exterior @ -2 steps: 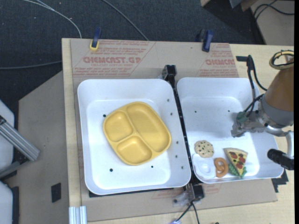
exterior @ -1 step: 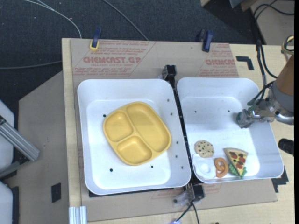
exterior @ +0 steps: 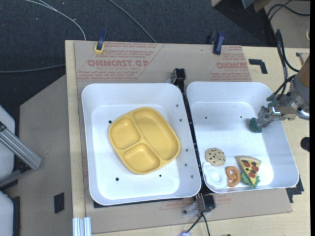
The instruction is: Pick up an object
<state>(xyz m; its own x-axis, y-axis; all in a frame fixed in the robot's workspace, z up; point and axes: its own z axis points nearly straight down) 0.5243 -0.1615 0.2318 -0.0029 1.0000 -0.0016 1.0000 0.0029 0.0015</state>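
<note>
Over at the right bin's three o'clock edge, the gripper is down on a small dark green object; whether it's clamped I cannot tell. Cookie, pretzel and pizza slice sit toward six o'clock. The left bin holds a yellow divided plate.

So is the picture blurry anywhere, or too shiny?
In the camera view, the yellow plate and the toy pizza look sharp; the white bins are bright but not glaring; the gripper by the small green thing is a bit soft and shadowed.
</note>
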